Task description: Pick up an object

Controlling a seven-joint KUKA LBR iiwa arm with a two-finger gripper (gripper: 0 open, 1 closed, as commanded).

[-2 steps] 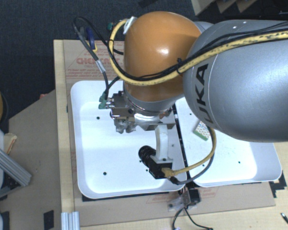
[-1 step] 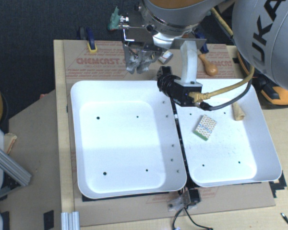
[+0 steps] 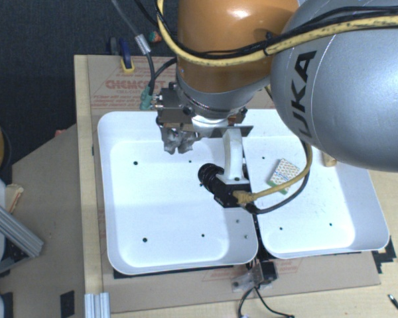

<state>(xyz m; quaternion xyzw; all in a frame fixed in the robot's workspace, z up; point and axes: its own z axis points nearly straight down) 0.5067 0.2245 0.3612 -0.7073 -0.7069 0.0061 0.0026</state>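
A small pale yellow pad with a dotted face [image 3: 283, 171] lies tilted in the upper left part of the right bin [image 3: 358, 234]. My gripper [image 3: 178, 141] hangs under the orange and grey wrist, over the upper middle of the left bin [image 3: 109, 177]. It is well to the left of the pad and apart from it. I see nothing under or in the gripper. The big arm body hides the back of the right bin.
A black connector with a yellow cable [image 3: 216, 183] hangs from the arm above the ridge where the two bins meet [image 3: 255, 227]. The bins rest on a cardboard sheet [image 3: 86, 111]. A blue clip [image 3: 126, 55] sits at the sheet's back edge, and a metal rail [image 3: 13, 230] lies off to the left.
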